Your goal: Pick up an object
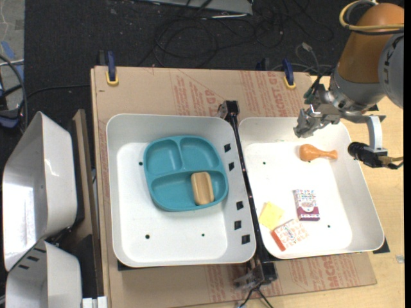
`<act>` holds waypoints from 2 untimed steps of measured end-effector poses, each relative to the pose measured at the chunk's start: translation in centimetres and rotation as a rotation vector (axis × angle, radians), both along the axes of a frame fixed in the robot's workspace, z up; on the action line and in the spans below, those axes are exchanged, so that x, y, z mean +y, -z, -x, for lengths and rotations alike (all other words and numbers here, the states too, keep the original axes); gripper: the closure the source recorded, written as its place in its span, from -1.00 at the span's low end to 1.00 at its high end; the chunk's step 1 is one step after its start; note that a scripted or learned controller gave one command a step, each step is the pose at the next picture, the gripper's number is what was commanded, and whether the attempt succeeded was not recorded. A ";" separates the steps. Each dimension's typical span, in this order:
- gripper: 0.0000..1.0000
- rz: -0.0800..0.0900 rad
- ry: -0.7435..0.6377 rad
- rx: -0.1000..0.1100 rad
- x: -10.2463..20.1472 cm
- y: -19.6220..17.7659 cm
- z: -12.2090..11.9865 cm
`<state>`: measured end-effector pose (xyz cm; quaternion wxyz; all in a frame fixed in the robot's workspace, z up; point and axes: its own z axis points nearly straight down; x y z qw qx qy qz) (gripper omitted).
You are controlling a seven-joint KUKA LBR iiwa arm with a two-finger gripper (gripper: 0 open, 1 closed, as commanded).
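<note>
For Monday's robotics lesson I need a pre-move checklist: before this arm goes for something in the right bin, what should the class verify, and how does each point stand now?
1. Targets in right bin: ok. Orange drumstick toy, pink card box, yellow pad, red-white packet.
2. Targets apart: mostly ok. Drumstick toy and card box lie alone; yellow pad and packet look to touch.
3. Gripper near a target: ok, just up-left of the drumstick toy.
4. Gripper carries nothing: cannot tell; nothing seen in it.
5. Finger opening: cannot tell.
6. Left bin out of the path: ok. Its teal plate and tan block sit far off.
</note>
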<state>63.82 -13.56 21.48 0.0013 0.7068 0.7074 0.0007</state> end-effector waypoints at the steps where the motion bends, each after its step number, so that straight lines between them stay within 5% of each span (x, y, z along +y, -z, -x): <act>1: 1.00 -0.002 -0.008 0.001 6.1 -1.1 -0.3; 2: 1.00 -0.002 -0.007 0.000 11.3 -2.3 -0.8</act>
